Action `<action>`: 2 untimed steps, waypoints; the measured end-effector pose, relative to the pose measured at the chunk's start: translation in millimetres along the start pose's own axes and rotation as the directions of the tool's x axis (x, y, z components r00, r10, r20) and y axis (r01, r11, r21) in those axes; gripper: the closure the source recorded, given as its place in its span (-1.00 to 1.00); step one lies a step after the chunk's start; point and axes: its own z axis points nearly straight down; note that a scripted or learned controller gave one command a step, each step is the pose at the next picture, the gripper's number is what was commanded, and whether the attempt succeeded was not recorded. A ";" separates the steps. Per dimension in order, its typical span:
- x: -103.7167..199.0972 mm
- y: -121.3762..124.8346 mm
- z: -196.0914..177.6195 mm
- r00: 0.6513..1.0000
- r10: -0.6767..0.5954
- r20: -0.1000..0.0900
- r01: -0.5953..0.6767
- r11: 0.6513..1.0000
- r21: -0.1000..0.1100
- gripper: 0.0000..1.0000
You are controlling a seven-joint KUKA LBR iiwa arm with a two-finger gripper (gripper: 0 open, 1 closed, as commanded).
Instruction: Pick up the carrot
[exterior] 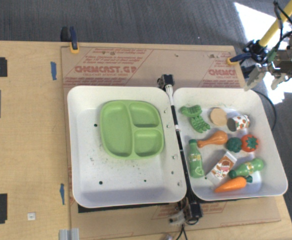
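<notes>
Close around the carrot (231, 185), at the right bin's (278, 181) front edge, lay a green bottle (247, 168) touching it and a small carton (223, 166) just beside. Left bin (81, 149) held a green divided plate (132, 128). Gripper (266, 73) hung beyond the right bin's far corner; finger state could not be told.

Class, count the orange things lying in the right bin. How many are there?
2. The carrot lies near the front edge of the right bin. The drumstick lies mid-bin, left of the tomato. Parts of the heap overlap, so another could be hidden.
</notes>
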 end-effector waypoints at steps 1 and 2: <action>-20.6 23.5 -69.8 0.962 0.272 0.002 -0.272 0.962 -0.004 -1.00; 33.6 23.0 84.7 0.999 -0.035 -0.001 0.035 0.999 0.002 -1.00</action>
